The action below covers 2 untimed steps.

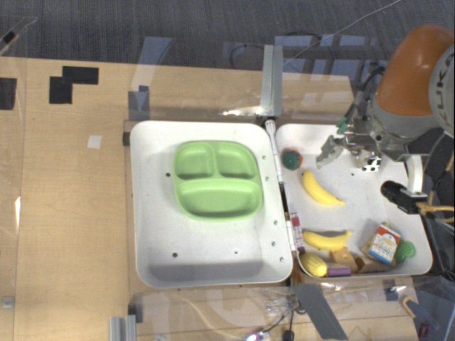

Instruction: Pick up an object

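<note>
We see the pincer (333, 150) hanging over the far part of the right bin (398, 268), pointing left, with nothing between its tips; how wide it stands we cannot tell from this slant. The nearest candidates are a small teal ball (291, 159) just to its left, near the bin's left wall, and a banana (321, 190) lying a little nearer than the pincer. We judge the ball risky: it can roll off a closing grasp or jam against the wall. The banana lies slanted, so a badly turned approach may push it aside. Farther off, a second banana (326, 241), a small carton (383, 245) and other bits crowd the near edge, where a descent could nudge neighbours. The left bin (153, 212) holds a green tray (216, 179)
</note>
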{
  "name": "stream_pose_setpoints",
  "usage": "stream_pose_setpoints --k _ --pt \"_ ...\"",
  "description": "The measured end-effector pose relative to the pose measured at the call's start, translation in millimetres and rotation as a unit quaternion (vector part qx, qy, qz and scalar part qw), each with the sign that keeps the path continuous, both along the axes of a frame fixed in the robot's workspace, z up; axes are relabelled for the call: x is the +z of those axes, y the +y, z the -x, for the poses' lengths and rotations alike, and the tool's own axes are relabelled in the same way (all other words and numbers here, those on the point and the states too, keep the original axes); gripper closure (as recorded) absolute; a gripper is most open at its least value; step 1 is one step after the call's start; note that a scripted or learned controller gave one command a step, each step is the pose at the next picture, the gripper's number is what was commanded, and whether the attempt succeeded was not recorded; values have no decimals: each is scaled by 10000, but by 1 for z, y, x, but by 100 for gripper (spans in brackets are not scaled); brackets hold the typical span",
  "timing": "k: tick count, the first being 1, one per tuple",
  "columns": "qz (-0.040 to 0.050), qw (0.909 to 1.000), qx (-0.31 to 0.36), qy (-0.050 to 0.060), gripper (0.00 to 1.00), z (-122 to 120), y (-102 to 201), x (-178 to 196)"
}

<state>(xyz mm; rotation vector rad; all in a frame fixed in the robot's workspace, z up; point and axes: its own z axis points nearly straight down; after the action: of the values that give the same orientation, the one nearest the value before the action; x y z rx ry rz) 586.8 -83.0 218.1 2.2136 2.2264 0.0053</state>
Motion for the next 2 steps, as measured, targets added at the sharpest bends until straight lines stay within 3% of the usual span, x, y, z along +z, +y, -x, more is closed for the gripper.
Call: stream_pose_setpoints --k 1,2 --pt "3 9991 431 9 0 -6 -12 -107" --pt "4 9991 434 -40 100 -9 -11 -94"
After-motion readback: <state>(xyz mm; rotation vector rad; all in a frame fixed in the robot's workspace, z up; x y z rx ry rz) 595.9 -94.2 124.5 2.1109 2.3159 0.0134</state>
